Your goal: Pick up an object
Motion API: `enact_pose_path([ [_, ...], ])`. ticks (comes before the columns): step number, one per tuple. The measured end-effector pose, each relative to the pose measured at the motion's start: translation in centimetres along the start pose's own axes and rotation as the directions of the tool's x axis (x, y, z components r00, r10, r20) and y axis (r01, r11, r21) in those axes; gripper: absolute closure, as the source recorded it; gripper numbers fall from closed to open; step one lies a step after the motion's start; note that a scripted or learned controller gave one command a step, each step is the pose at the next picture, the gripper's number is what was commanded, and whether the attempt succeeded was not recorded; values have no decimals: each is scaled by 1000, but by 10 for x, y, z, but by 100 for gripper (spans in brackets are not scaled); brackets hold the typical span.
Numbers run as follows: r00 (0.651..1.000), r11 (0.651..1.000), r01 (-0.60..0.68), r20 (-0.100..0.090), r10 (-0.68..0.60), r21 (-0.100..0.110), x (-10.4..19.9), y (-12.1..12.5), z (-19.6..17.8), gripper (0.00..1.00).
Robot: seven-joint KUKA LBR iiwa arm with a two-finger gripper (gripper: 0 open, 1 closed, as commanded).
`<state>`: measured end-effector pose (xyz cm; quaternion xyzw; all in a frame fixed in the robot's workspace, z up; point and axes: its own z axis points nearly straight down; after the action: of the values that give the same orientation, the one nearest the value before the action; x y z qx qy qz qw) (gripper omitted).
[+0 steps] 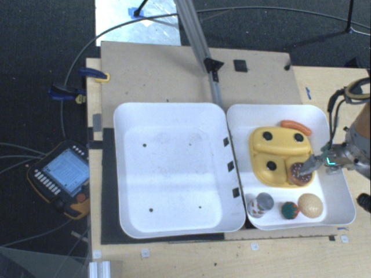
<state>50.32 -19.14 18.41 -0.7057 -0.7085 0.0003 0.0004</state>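
Observation:
The right bin [333, 126] holds a large yellow toy [278, 152] with black dots. An orange sausage-shaped piece [296, 126] lies at the toy's far edge. A small brown and red round piece [299, 175] rests at its near right corner. Along the bin's front lie a grey and white piece [259, 204], a green ball [290, 210] and a beige egg [311, 205]. My gripper [310, 165] reaches in from the right, and its tip is low, right at the brown round piece. Whether it touches that piece is unclear.
The left bin [124, 155] sits beside the right one, joined by black clips along the shared wall. A grey pole [197, 33] slants over the bench's back. A teach pendant [61, 175] lies off the bench at the left.

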Motion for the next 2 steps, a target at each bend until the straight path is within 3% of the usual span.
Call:
enact_pose_path([
  [1,1000,1000,0,1,0,-2,0,1,-1,0],
  [2,1000,1000,-3,0,3,2,-5,-9,50,0],
])
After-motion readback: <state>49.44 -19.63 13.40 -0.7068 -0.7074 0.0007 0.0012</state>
